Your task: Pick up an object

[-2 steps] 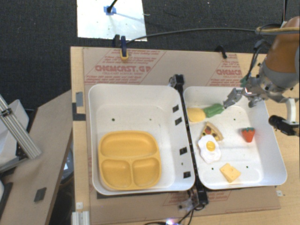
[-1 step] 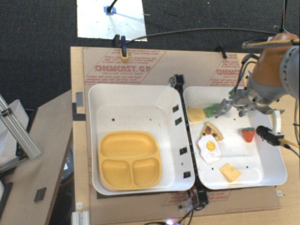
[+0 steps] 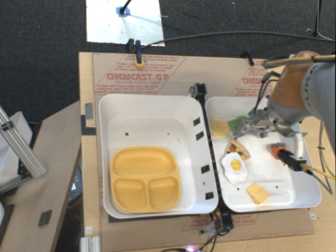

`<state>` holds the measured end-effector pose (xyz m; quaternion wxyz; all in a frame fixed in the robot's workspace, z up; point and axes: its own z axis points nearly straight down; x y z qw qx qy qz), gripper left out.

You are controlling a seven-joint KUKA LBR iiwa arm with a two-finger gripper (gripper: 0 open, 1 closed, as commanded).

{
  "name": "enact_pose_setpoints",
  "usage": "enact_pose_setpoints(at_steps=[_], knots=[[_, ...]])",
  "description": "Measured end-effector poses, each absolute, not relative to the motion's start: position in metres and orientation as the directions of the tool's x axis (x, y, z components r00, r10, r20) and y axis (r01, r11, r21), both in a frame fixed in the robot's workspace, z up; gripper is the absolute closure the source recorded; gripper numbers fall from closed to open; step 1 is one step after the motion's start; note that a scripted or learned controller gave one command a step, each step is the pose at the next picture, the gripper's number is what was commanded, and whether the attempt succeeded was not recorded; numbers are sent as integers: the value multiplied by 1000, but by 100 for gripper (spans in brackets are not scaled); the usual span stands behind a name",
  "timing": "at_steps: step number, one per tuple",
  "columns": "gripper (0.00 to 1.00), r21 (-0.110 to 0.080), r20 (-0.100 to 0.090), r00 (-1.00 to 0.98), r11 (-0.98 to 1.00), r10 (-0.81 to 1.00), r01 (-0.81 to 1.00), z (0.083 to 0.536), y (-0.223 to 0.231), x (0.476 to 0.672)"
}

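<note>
Six candidates: in the right bin you have a yellow slice, a green piece, a pizza slice, a fried egg, a yellow wedge and an orange-red piece. Any one of them would satisfy the task.
Left bin: it holds a yellow tray, well apart from the hand, so you can leave it out of your plan.
Hand: it sits low over the far part of the right bin, just beside the green piece. From this slant you cannot tell whether it is open or closed, and you can see nothing held in it.
Likely target: the green piece lies between the yellow slice and the hand, so it looks like the one to take.
Approach: centre over the green piece before you descend, and come straight down rather than sliding in sideways.
Grip: these things look flat and thin, so you will probably need to go right down to the bin floor and close across the narrow side.
Risk: the yellow slice lies just beside the green piece and could be pushed or caught with it. The wall between the bins is also near.
Check: lift slowly and confirm that the piece rises with the hand.
</note>
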<state>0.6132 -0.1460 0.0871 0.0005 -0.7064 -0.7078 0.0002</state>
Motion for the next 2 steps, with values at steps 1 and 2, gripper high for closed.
enact_pose_setpoints(at_steps=[1,2], knots=[[100,4,-1,-3,3,1000,1000,101,-146,615],[100,6,-1,-6,6,1000,1000,147,-142,621]])
